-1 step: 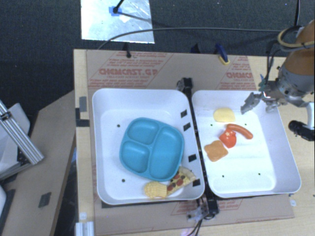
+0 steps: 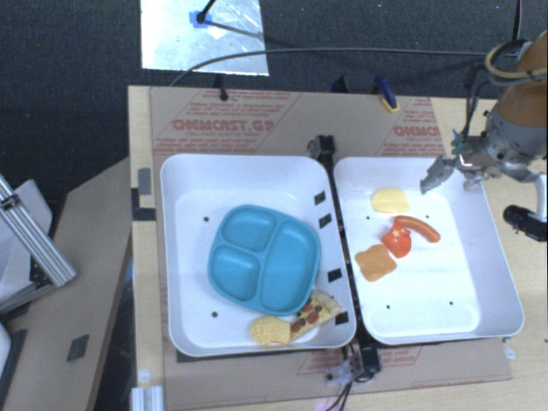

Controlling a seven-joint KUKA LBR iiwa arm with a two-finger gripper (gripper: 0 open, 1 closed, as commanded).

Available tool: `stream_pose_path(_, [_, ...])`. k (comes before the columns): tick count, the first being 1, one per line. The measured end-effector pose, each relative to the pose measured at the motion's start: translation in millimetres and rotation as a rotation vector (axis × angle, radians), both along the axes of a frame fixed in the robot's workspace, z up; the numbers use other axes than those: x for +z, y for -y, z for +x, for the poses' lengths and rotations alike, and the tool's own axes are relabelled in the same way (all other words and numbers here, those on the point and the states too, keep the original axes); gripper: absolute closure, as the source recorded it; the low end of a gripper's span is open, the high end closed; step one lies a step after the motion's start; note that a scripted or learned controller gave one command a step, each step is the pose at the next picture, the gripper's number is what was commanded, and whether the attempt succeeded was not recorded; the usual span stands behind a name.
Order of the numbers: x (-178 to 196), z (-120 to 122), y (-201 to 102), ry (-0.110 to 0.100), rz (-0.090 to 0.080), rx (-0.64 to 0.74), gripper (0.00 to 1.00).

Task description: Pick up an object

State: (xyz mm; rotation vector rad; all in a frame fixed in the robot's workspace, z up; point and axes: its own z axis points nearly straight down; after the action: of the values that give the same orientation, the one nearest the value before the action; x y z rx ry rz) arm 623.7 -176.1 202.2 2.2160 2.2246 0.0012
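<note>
The surface (image 2: 103, 229) carries two shallow white bins side by side. The left bin (image 2: 184, 195) holds a blue divided plate (image 2: 264, 269) in its middle, with a yellow ridged piece (image 2: 270, 330) and a pizza slice (image 2: 315, 312) just beside the plate's near edge. The right bin (image 2: 488, 289) holds four small toy foods grouped toward its left half.

The arm (image 2: 518, 101) reaches in at the far right, and its gripper (image 2: 438, 178) hangs over the far edge of the right bin, a little to the right of the foods. Its fingers look empty; how far apart they stand cannot be told from this slant.

Any of the foods could serve as the object. From largest to smallest: the sausage (image 2: 417, 228), long and lying at a slant; the orange bread-like piece (image 2: 376, 263), nearest the viewer; the pale yellow piece (image 2: 390, 200), closest to the gripper; and the tomato (image 2: 397, 242), touching the sausage and just beside the bread. All are probably light, hollow plastic, stiff and somewhat slippery. The yellow piece stands apart from the rest, so closing across its narrow width seems the cleanest hold; the sausage would want a grip across its middle.
</note>
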Motion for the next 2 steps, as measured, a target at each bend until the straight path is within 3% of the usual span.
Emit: stream_pose_path(2, [-114,4,1,-0.002,0.0,-0.001,0.0])
